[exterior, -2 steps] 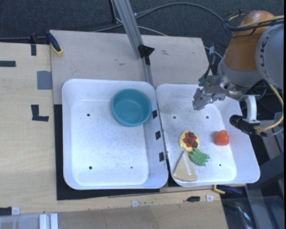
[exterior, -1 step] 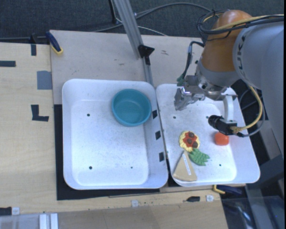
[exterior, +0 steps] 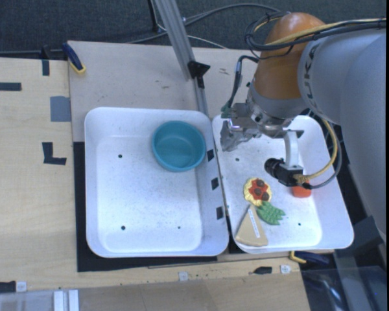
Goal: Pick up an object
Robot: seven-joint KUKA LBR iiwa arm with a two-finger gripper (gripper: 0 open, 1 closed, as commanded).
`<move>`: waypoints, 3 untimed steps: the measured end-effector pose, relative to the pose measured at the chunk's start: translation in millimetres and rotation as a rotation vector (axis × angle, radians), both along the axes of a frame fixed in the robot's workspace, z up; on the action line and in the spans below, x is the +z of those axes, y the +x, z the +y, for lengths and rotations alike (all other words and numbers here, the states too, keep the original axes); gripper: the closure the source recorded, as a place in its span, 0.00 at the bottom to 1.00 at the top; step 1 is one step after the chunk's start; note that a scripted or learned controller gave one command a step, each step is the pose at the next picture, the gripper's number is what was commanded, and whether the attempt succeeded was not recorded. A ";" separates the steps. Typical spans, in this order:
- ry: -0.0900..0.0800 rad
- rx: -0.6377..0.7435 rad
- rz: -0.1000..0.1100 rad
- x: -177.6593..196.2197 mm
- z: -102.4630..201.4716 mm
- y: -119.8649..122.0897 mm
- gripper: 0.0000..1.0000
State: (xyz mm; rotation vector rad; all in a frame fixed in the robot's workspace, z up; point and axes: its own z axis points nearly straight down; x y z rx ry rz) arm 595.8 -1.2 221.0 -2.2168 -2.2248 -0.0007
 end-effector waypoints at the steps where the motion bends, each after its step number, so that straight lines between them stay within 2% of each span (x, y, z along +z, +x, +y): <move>1: 0.000 0.001 0.001 -8.5 53.8 0.8 1.00; 2: 0.000 0.001 0.001 -10.9 101.1 -4.0 1.00; 3: -0.001 -0.003 0.001 -10.8 98.7 -3.7 0.00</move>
